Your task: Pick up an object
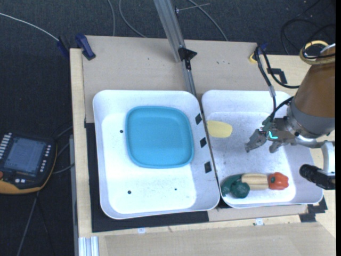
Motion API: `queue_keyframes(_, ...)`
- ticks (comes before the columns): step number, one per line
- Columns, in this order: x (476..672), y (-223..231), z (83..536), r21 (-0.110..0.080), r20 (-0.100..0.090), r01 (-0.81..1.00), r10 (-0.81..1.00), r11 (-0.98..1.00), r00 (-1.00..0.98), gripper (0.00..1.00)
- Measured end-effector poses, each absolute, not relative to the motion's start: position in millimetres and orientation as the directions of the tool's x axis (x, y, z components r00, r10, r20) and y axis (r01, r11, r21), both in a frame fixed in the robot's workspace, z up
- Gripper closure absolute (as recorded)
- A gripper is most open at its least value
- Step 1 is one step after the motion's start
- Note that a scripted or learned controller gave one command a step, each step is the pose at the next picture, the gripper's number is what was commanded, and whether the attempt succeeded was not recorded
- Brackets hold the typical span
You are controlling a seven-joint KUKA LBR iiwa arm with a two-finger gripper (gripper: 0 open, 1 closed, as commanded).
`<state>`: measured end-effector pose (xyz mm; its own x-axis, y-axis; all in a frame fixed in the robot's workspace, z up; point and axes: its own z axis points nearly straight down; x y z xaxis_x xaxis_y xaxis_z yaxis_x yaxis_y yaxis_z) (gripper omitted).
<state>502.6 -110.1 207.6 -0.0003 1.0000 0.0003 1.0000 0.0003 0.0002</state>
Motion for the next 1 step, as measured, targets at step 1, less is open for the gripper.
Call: queue_keyframes(1, 502.6, -110.1, 207.6, 0.000, 0.000, 1.000, 1.000, 0.000, 0.000, 0.00)
